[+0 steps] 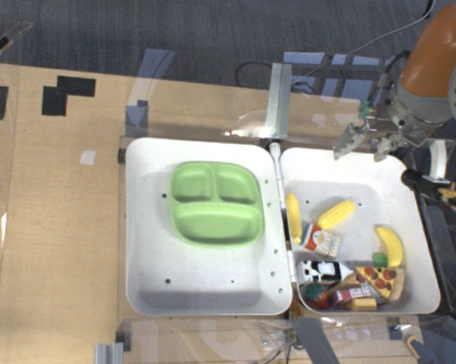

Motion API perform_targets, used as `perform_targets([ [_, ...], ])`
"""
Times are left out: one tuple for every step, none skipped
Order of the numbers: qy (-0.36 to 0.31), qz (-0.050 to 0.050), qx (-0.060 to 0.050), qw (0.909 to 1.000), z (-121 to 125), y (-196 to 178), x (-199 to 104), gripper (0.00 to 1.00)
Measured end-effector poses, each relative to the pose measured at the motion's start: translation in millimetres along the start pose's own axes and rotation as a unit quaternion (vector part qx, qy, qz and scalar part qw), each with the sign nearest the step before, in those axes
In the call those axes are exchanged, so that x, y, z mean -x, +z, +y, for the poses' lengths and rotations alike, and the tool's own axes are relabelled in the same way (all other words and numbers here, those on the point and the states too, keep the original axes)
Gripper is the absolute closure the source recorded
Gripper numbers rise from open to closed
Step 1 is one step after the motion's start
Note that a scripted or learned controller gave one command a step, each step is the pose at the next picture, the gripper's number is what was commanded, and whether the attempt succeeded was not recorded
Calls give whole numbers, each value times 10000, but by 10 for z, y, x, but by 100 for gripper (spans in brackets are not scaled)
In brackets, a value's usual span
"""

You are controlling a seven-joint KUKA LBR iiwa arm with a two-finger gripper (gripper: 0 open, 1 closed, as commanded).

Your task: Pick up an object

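Observation:
My gripper (361, 148) hangs above the far edge of the right bin (356, 183), its two fingers spread apart with nothing between them. Below it in that bin lie a corn cob (337, 214), a banana (390, 246), a thin yellow piece (293, 216) by the left wall, a small red and white carton (323, 240), a black and white toy (320, 271), a pizza slice (380, 281) and a few more toy foods at the near edge. The gripper touches none of them.
The left bin (144, 279) holds a green divided plate (215, 202). A metal post (277, 104) rises behind the seam between the two bins. The arm's orange band (436, 47) is at the upper right. Cables run along the right side.

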State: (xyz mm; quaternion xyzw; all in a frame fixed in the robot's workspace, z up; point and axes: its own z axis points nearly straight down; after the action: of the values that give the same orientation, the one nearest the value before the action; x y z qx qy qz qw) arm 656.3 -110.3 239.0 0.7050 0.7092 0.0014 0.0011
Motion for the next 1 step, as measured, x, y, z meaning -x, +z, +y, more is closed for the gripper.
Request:
perform_targets([
  [194,1,7,9998,-385,1438,-183,0],
])
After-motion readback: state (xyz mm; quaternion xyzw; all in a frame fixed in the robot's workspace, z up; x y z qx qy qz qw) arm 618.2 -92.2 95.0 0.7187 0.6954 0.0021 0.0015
